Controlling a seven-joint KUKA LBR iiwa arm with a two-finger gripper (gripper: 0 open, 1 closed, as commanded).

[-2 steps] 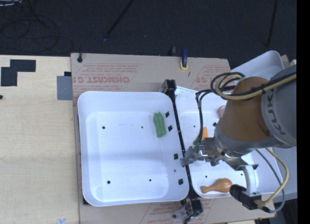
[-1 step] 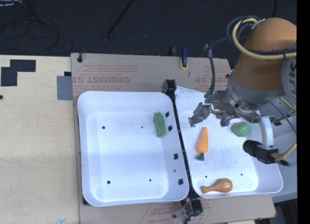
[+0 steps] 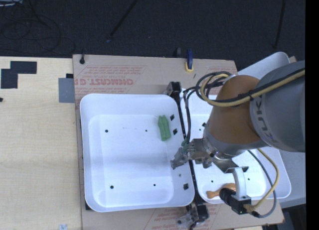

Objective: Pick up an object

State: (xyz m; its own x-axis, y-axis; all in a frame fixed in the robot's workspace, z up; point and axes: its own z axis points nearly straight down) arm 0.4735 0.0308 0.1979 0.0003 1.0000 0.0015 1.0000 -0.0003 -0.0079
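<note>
my gripper hangs over the right wall of the left bin; i cannot tell its state. the green block, small, oblong and matte, lies flat by that wall, just above it. i would come straight down, clear of the smooth plastic rim. something orange lies in the right bin.

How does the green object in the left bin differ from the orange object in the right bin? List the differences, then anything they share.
Colour: the green object is green; the orange object is orange.
Place: the green object lies near the left bin's right wall; the orange object lies near the right bin's front edge.
View: the green object shows whole; the orange object is partly hidden by the arm.
Shared: both are small and lie on a white bin floor.
</note>
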